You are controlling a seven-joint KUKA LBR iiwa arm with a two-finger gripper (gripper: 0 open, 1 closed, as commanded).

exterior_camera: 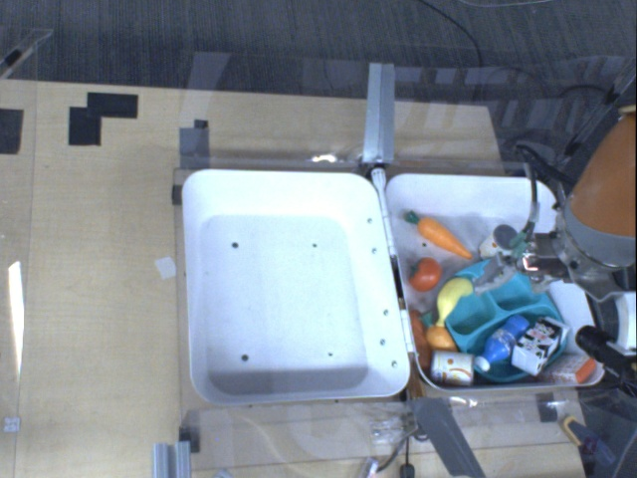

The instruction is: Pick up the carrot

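Meanwhile, the carrot [443, 235] is seen lying untouched.
It is placed left of the claw [510, 257], whose state cannot be told.

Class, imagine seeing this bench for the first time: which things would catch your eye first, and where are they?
Probably the right bin, crowded with bright toys: the carrot lies near its back left, a teal container fills its front. The left bin looks plain white beside it.
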